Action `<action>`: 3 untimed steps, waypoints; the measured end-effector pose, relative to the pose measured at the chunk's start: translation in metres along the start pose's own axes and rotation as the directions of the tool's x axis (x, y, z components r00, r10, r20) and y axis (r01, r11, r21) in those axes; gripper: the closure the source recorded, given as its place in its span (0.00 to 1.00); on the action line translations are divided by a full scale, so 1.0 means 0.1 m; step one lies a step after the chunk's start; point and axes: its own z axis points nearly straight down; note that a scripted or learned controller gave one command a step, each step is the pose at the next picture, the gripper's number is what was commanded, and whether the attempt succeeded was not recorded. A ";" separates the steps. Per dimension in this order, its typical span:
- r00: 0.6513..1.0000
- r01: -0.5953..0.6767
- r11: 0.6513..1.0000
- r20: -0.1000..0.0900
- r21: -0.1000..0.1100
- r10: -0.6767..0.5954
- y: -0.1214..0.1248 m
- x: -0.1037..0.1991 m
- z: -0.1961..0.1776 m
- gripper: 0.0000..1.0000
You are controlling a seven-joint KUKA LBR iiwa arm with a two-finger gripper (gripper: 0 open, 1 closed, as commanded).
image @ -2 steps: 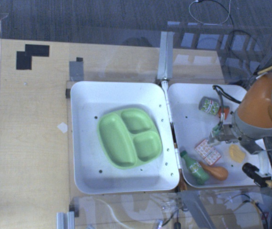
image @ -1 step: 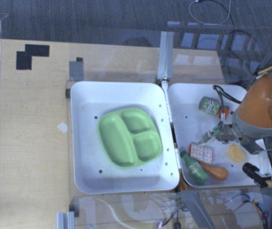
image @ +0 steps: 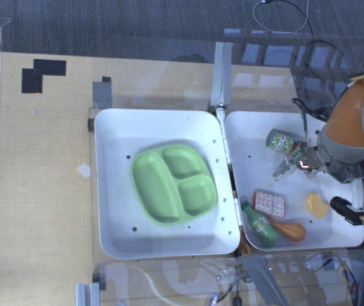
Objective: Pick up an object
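Observation:
My gripper [image: 286,168] is low over the right bin [image: 252,127], reaching in from the right. Its fingers stand open with nothing between them. A small green and white can [image: 282,141] lies just above the fingertips, apart from them. Below the gripper lies a flat red and pink box [image: 269,203]. A green bottle [image: 259,224] and a brown drumstick-shaped piece [image: 290,230] rest along the bin's front wall. A yellow piece [image: 317,205] lies to the right, under the wrist.
The left bin [image: 111,132] holds a green divided plate [image: 173,183]. A metal divider [image: 220,75] runs between the bins at the back. The arm's orange band [image: 355,112] and cables crowd the right bin's right edge.

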 end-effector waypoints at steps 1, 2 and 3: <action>1.000 0.022 1.000 -0.001 0.003 -0.022 0.57 0.02 0.02 0.00; 1.000 0.025 0.999 -0.008 0.038 -0.025 0.83 -0.20 0.05 0.00; 1.000 0.029 0.999 -0.008 0.039 -0.029 0.84 -0.19 -0.07 1.00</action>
